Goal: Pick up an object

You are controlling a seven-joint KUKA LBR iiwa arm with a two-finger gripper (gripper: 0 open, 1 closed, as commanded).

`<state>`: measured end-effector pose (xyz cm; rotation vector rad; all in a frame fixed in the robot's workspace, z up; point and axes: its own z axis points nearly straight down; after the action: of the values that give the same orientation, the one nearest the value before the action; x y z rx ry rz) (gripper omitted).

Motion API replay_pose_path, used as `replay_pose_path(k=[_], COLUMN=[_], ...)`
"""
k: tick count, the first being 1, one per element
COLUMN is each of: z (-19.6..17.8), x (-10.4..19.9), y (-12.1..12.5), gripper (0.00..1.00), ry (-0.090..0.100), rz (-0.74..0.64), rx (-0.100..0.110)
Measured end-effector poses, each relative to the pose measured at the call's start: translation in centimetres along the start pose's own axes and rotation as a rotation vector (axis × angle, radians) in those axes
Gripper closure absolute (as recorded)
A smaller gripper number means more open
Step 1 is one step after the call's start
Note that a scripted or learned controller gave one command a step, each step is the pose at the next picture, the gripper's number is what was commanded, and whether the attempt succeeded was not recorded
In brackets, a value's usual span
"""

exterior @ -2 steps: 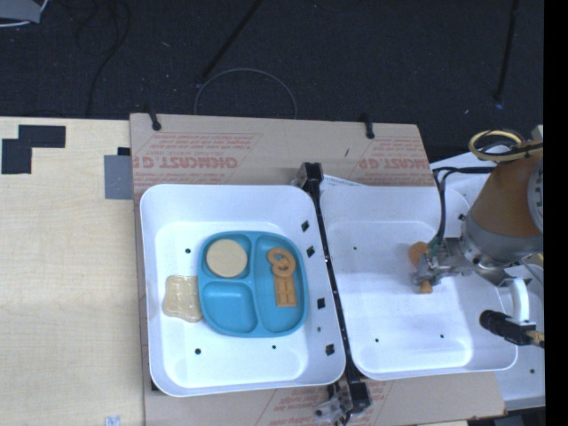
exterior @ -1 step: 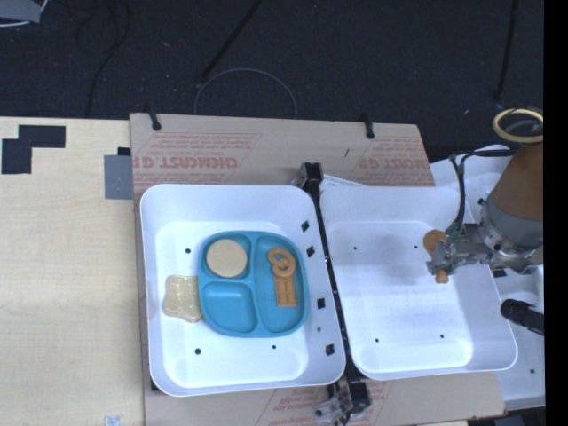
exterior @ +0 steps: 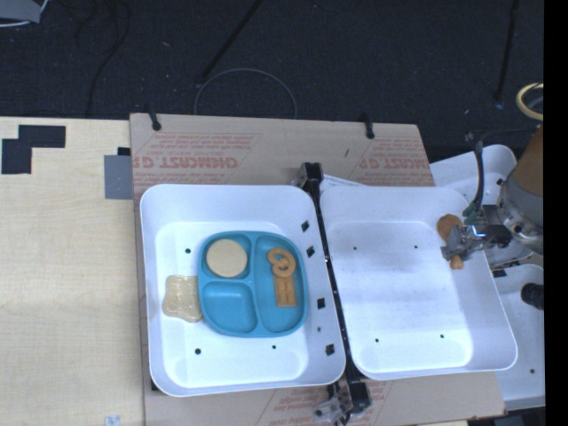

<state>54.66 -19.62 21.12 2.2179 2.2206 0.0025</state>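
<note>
Arm (exterior: 531, 180) comes in from the right edge, wrist low over the right bin's (exterior: 417, 362) right wall. Orange band sits at the top of what's visible, grey wrist body under it. End effector (exterior: 463, 240) points left, just inside the bin's upper right part. Metal tips are small and cluttered at this scale, so whether it's open or closed: can't tell.

Two small brown bits sit right at the tips: a rounded one (exterior: 449, 225) just above-left, and a smaller orange-brown one (exterior: 456, 261) just below. Can't tell if either is a gripped object, a loose object in the bin, or part of the tooling.

Left bin (exterior: 169, 362) holds the clear candidates:
- Blue tray (exterior: 235, 313), three compartments, rounded corners, roughly centred in the bin.
- Tan disc (exterior: 225, 257) in the tray's upper left compartment, lying flat.
- Wooden piece (exterior: 282, 277), ring-shaped top with a straight tail, in the tray's right compartment, lengthwise.
- Pale yellow lumpy item (exterior: 182, 297) on the bin floor, touching the tray's left edge.

All of these are well apart from the end effector, across the black divider (exterior: 325, 273) between the bins.

Both bins rest on a cardboard sheet (exterior: 231, 153) on the bench (exterior: 62, 282).
</note>
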Motion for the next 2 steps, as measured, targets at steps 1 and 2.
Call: replay_pose_path(k=[1,2], z=[-1.1,-0.2], x=[5.6,10.9], y=[-0.1,-0.6], gripper=[1.0,1.0], ry=[0.004,0.004], rz=[-0.004,-0.003], rx=[0.005,0.008])
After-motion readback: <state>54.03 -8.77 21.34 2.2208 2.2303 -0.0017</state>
